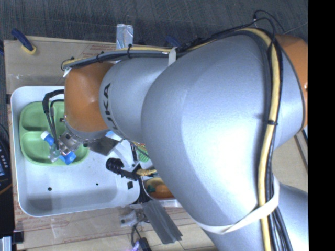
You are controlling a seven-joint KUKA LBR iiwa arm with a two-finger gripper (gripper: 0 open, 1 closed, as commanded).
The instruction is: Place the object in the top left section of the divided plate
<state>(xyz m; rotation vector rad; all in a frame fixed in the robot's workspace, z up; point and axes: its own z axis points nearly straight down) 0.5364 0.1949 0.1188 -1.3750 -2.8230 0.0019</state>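
The end effector [58, 151] hangs low over the green plate [32, 120] in the left bin [31, 203]; its grip I cannot tell; the arm [209, 129] hides much.

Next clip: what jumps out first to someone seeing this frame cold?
The grey arm bulks over the right and centre, its orange band toward the left. Below the band, the end effector hangs over a green plate in the left white bin.

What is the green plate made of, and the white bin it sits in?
The green plate looks like smooth moulded plastic: even colour, rounded dividers, soft sheen. The white bin also looks plastic, matte, with rounded corners, though painted metal can't be ruled out.
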